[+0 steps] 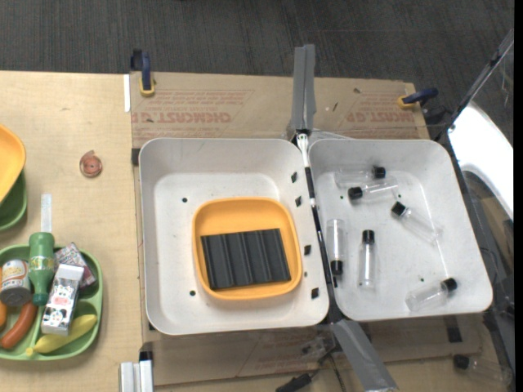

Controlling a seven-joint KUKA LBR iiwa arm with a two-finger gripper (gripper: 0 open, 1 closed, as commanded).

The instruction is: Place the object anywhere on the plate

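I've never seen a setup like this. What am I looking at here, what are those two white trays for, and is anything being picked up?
This is one picture from a camera fixed above a robot's bench, looking down at a slant. Two shallow white bins sit side by side. The left bin holds an orange plate with a dark ribbed block lying on it. The right bin holds several clear vials with black caps, scattered loosely. The job is to put an object on the plate. The vials all lie loose in the bin. Off to the left, on the wooden table, a green tray carries toy food; it looks like it plays no part in this.
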